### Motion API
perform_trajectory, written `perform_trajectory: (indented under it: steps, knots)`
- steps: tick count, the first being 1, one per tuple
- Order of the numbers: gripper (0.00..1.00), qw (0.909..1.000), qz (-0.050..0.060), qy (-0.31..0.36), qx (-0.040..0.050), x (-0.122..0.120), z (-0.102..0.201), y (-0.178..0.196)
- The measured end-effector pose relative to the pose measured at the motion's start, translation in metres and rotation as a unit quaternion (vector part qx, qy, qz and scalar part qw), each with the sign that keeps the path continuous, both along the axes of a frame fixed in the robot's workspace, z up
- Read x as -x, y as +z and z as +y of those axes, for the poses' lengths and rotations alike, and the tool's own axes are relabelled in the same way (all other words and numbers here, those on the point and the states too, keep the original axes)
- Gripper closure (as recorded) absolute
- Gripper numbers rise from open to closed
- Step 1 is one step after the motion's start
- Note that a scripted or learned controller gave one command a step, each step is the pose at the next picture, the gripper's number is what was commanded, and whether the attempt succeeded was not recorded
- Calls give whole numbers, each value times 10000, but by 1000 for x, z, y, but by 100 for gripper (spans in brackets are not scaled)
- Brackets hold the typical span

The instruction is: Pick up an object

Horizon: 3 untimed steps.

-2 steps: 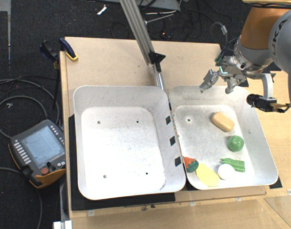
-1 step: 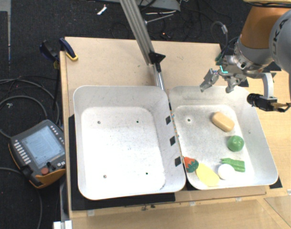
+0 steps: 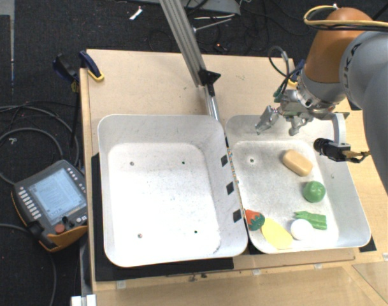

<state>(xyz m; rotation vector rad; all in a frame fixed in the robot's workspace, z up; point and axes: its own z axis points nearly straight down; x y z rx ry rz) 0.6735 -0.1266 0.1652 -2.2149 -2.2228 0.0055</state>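
Honestly can't read any text here. The handheld pendant (image 3: 51,203) off the bench's left edge has a lit screen, but it's too blurry.

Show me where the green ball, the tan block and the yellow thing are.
green ball (image 3: 313,191), camera view, middle of its top
tan block (image 3: 297,162), camera view, centre of its upper face
yellow thing (image 3: 277,235), camera view, its middle

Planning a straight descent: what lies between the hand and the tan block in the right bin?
In the camera view, only bare white bin floor separates the hand from the tan block.
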Motion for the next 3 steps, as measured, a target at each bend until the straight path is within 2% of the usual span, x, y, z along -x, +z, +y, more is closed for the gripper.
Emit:
perform_trajectory:
  steps: [1,2,3]
  knots:
    - [0,10000,5,-15,-1,1,-2,-64]
    - [0,10000,-20,-10,4,0,-2,-70]
    - [100,10000,-34,-6,8,0,-1,-59]
